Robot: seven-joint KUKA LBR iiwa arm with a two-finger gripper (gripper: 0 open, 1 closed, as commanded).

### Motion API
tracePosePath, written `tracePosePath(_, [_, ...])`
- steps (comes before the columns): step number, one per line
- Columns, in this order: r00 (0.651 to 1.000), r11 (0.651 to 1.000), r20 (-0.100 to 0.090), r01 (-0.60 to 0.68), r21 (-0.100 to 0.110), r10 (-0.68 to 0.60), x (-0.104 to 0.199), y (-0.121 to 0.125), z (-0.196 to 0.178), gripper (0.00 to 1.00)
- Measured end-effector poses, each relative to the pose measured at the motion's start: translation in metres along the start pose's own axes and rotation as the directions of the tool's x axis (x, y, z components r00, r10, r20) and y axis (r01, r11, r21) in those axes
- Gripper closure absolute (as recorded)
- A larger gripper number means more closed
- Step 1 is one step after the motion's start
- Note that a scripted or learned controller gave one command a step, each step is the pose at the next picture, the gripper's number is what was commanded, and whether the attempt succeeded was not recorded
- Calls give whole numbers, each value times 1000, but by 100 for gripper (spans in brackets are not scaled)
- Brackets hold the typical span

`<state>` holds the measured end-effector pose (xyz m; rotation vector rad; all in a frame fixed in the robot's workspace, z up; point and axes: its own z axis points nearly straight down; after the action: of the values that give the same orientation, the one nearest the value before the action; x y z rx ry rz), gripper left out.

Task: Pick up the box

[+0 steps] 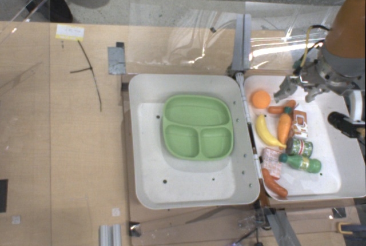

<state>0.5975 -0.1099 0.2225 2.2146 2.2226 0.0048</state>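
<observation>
I take the box (299, 122) to be the small white-and-orange carton lying flat in the right bin (334, 185), roughly in the middle of the toy-food pile, its long axis running near to far in this view, tilted slightly. My gripper (297, 89) hangs over the far part of that bin, its two fingers spread apart with nothing between them; the box lies just nearer the camera from it and about level with it left to right, so I judge the coming move to be a short pull toward the near edge and then a descent. The trouble is crowding. A carrot (284, 127) lies right against the box's left side, a sausage (282, 107) sits at its far-left corner, and a green bottle (302, 163) with a can-like thing (297, 147) butts up to its near end. Further left are a banana (267, 132) and an orange (261, 99); a crinkled packet (271, 160) and a second sausage (275, 184) lie toward the near rim. The box's right side looks open, so closing across its short width seems feasible, though the left finger may nudge the carrot. The left bin (143, 182) holds a green divided tray (198, 127), well clear of all this.
</observation>
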Motion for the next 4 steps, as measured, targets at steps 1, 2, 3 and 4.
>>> tracePosePath(1, [1000,1000,1,4,4,-4,-68,-30,107,0])
tracePosePath(2, [997,997,1,72,-1,-72,-68,40,130,0])
tracePosePath(3, [972,972,10,-235,31,235,-23,59,131,0])
tracePosePath(4, [973,973,11,-231,24,230,-23,61,117,100])
